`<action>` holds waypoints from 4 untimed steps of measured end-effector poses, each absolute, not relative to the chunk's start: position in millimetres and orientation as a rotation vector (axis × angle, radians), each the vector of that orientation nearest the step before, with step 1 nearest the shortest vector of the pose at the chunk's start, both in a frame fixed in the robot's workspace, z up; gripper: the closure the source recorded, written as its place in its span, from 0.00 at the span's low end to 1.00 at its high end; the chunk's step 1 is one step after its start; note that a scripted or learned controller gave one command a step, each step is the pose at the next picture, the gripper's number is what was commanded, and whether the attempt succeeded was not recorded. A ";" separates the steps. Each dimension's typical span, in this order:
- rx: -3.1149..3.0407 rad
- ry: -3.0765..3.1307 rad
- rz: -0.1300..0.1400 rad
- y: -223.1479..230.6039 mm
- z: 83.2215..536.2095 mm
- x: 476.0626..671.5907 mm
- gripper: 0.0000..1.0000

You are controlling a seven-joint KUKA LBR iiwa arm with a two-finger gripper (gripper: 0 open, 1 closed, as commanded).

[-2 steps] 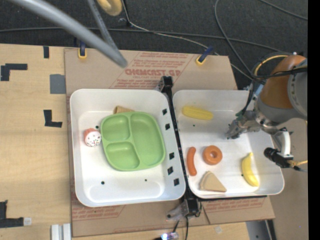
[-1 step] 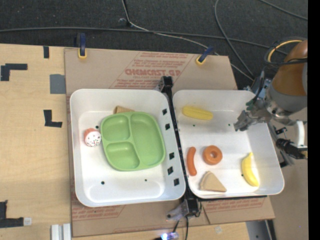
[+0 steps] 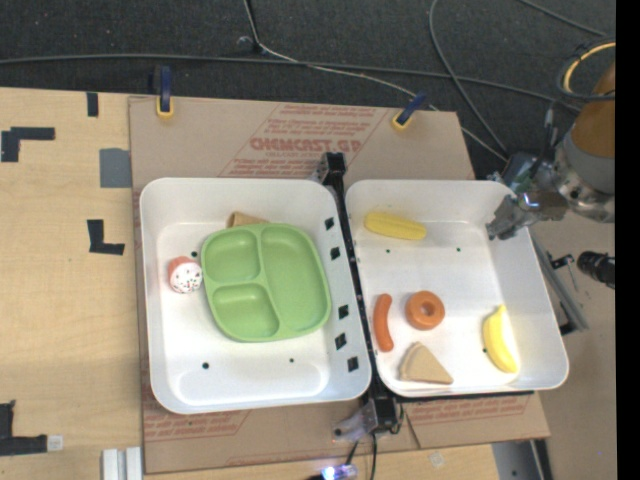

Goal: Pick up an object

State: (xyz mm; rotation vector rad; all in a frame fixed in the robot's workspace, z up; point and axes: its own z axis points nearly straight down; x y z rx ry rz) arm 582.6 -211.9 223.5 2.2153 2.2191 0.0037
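Glossy plastic tray [image 3: 267,280] (green) — smooth

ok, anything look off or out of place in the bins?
One oddity: in the left bin, a tan piece is mostly buried under the green divided plate's far edge. The rest lies loose and apart, nothing spilled. The claw sits at the right bin's far-right rim.

Grey arm [image 3: 585,173], orange band [image 3: 598,123], cabled wrist

A brown thing [image 3: 245,221] hides under the far edge of the green plate [image 3: 266,280]. The arm [image 3: 590,138] is cut off at the right edge.
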 end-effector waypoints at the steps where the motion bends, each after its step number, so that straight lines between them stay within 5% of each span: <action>1: 2.216 2.220 0.003 -211.9 277.0 583.7 1.00; 4: 2.215 2.230 0.001 -54.2 253.0 587.6 1.00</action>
